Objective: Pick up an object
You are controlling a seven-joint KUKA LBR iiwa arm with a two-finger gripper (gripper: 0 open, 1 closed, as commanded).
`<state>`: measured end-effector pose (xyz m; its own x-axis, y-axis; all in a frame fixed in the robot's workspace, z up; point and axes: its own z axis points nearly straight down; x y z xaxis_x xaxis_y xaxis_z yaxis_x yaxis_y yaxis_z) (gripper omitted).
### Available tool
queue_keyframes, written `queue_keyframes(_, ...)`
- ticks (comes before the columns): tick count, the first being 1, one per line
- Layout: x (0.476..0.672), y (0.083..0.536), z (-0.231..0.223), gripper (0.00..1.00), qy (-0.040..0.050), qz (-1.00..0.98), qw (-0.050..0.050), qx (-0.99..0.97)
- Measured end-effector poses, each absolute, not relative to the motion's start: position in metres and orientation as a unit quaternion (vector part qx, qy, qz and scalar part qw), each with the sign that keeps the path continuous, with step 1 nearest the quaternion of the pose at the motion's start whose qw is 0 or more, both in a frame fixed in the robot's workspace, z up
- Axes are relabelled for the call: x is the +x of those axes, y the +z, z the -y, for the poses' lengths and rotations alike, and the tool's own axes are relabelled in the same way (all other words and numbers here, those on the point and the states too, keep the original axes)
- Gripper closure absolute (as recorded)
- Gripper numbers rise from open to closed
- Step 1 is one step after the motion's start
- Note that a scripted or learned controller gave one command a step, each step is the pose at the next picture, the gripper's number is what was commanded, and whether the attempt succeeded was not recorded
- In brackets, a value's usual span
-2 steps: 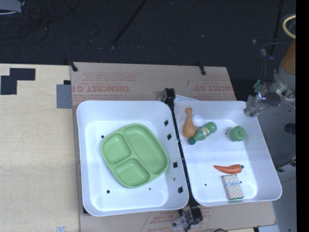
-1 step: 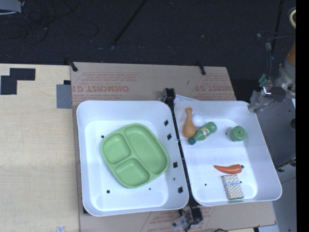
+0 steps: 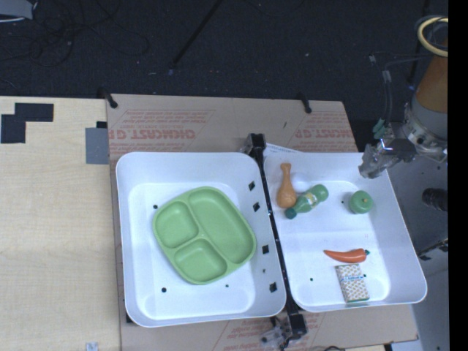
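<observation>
Floor: dark carpet (image 3: 219,35), cables trailing across it (dimly lit)
Bench: pale wood (image 3: 51,232)
Underlay: brown cardboard sheet (image 3: 219,123)

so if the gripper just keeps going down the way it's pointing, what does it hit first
Probably the far right rim of the right bin, which sits just below the gripper. The green round toy lies a little further in. Depth is hard to judge here.

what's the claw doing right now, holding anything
claw: over the right bin's upper right rim, nothing seen between it; open or shut cannot be told.
</observation>
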<state>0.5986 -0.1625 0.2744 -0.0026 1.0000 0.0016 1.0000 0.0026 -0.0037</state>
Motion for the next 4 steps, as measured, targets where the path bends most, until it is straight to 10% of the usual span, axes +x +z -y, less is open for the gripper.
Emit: queue_keyframes(4,0.523,0.235,-0.053,1.00,0.0020,0.709,0.003,-0.705)
